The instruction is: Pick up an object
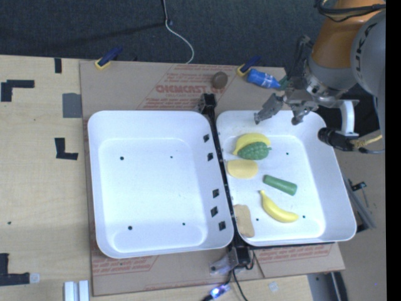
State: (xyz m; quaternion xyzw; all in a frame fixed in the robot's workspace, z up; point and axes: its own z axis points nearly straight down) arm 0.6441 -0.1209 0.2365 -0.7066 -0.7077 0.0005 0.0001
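Five small objects are lying in the right bin point(326, 187). A yellow lemon-like piece point(249, 140) is sitting near the bin's far left part, with a green bumpy piece point(254, 150) resting against its near side, touching it. Just below them a pale yellow rounded piece point(242, 168) is lying close to the divider between the bins. A green cylinder point(279, 185) is lying tilted near the bin's middle, and a yellow banana point(277, 209) is curving just below it. A tan block point(243, 220) is sitting at the near left corner. The left bin point(100, 168) is lying beside it on the tabletop point(37, 168). The tool point(279, 115) is hovering over the right bin's far edge, its fingers spread apart and pinching nothing, well apart from the objects.
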